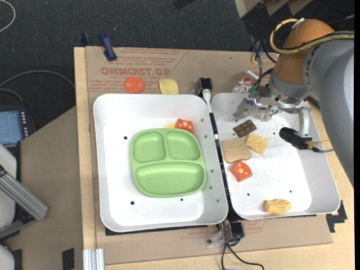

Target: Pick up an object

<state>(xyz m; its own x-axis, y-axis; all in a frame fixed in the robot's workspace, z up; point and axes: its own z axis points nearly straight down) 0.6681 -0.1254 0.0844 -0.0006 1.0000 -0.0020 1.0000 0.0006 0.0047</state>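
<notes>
Grey arm's claw [254, 110], reaching in from the right, over the far left corner of the right bin [315, 179]; whether it is released or clenched cannot be told, and nothing is seen grasped in it. Just near of the claw lies a dark brown block [244, 129], tilted on the bin floor; whether the claw touches it cannot be told. Nearer still, a tan slab [235, 149] lies against the bin's left wall, with a pale yellow wedge [257, 144] touching its right side. A red piece [241, 171] lies just near of the slab, and a yellow chunk [277, 206] sits well apart by the near rim. The left bin [112, 151] holds a green divided plate [167, 162] at its centre, with a second red piece [184, 125] at the plate's far edge. Both bins rest on a brown board [90, 72] with red lettering; on the board, beyond the left bin, lie an orange disc [134, 84] and a cream lump [168, 86], side by side.
</notes>
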